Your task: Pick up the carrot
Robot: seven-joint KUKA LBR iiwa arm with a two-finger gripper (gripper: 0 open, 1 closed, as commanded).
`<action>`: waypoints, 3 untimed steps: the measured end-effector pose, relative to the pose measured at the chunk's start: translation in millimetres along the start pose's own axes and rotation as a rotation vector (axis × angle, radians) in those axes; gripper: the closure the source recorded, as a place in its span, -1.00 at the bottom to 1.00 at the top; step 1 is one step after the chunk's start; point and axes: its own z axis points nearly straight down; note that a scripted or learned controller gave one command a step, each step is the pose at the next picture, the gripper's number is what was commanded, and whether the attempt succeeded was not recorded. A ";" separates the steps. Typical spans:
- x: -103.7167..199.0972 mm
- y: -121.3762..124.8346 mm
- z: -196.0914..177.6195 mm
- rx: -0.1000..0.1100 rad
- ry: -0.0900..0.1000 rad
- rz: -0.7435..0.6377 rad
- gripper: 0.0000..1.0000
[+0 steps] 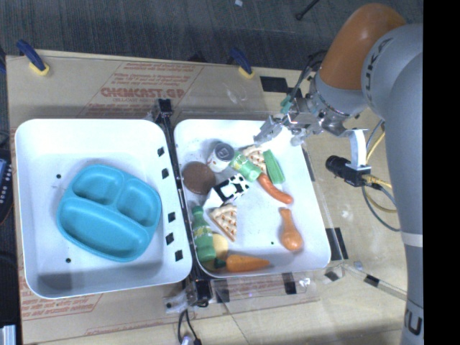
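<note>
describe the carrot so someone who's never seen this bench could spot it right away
Of the two white bins, take the right bin, the one crowded with toy food. Go to its near wall: the carrot lies flat along it. It is a plain orange cone, beside a yellow-green piece.

A blue divided plate (108,210) lies in the left bin (29,192).

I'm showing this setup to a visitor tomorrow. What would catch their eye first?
Probably the big blue divided plate lying alone in the left bin. Next, the jumble of toy food in the right bin, with the carrot at its near edge. Then the grey arm with its orange band, its claw over that bin's far edge.
</note>
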 end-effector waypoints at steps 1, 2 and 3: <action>-27.4 -38.2 78.9 0.001 0.000 -0.431 -1.00; -26.0 -67.5 135.5 -0.001 -0.001 -0.703 -1.00; -24.7 -131.0 136.4 -0.006 -0.003 -0.922 -1.00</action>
